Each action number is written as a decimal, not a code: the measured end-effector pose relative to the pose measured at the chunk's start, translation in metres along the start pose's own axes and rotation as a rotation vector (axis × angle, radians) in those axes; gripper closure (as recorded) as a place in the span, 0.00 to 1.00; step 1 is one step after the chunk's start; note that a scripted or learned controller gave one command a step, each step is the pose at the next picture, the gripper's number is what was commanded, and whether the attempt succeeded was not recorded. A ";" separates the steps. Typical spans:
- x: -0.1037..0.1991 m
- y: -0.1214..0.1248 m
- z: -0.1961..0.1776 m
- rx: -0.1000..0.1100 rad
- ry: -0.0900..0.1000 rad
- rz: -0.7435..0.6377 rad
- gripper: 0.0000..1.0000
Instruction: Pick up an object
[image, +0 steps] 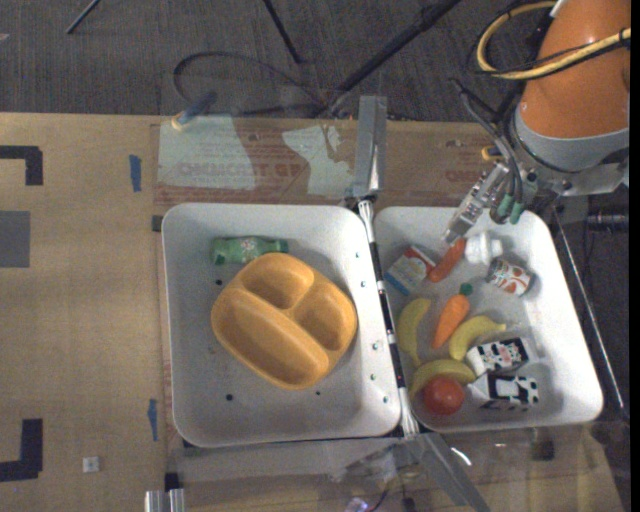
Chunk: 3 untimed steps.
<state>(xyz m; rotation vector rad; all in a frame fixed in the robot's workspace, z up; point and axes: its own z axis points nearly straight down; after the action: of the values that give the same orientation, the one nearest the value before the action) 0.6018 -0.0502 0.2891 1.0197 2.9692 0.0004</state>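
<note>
Lying in the right bin (575, 330) are three bananas (413, 328), two carrots (450, 320) and two cow-print cartons (497, 354) — no lettering legible; the gripper (484, 205) is hovering above — grip unclear.

Left bin (190, 400) contains an orange divided plate (284, 319) and a green packet (247, 248) just behind it. Right bin (575, 340) contains a carrot (450, 319), bananas (476, 334), a tomato (443, 396), two cow-print cartons (505, 372) and a white bottle (497, 268). The gripper (478, 208) hangs above the right bin's rear edge.
</note>
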 end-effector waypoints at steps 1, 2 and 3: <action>0.018 0.036 0.061 0.001 0.006 -0.281 1.00; 0.030 -0.002 -0.012 -0.002 -0.001 -0.521 1.00; 0.010 -0.072 0.016 -0.001 0.005 -0.817 1.00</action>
<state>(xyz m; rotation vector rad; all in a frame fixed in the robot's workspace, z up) 0.5495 -0.1007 0.2730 -0.2438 3.1341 0.0035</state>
